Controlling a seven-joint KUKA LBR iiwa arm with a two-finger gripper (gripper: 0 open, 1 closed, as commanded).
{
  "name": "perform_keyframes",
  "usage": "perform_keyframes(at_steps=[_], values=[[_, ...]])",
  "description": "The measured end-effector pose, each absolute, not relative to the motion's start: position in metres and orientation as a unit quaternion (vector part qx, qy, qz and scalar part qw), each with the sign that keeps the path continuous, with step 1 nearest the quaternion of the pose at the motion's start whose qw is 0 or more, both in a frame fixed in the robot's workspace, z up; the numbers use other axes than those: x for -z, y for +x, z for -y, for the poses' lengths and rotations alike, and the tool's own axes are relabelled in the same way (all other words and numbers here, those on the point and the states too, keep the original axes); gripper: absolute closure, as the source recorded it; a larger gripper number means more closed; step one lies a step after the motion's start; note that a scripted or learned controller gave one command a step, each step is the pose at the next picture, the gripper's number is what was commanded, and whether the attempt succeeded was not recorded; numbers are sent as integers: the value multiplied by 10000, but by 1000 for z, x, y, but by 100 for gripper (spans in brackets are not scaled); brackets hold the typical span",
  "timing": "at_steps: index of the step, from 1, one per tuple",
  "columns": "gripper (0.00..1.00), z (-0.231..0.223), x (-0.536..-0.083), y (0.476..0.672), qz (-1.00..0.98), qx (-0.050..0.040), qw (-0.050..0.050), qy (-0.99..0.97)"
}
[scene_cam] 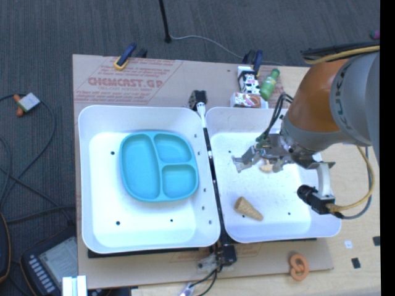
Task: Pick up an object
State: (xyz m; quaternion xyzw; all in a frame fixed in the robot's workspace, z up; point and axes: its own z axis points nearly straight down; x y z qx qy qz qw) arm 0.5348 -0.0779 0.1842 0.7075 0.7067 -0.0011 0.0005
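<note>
So, looks like the reach-in step of the pick, with nothing lifted yet. Blue plate point(159, 165) parked in its own bin, untouched, and handy as a reference point. Gripper point(256, 157) down low in the bin next door point(284, 193), just across the divider from the plate and roughly level with the plate's middle. Honestly can't tell whether open or closed from this angle, too much wrist and cable clutter on top.

Small pale lump point(266, 166) right at the gripper, a touch farther from the plate. Touching or just underneath, hard to say, and no clear sign of being gripped. Tan cone point(248, 208) lying on its side in that same neighbouring bin, across the divider from the plate's near corner, well apart from the gripper.

Best guess for the next move: settle straight down over the lump, close, then lift slowly and check for something actually coming up. Failing that, slide toward the camera to the cone. Probably better grabbed across the fat end, not the tapered tip, to avoid squirting out sideways.
</note>
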Motion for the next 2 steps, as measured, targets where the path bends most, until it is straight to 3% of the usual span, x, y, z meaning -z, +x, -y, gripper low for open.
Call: perform_keyframes(at_steps=[1,2], values=[[0,106,-88,533,-7069,-15,24,7073],[0,139,-87,635,-7079,-14,44,7063]])
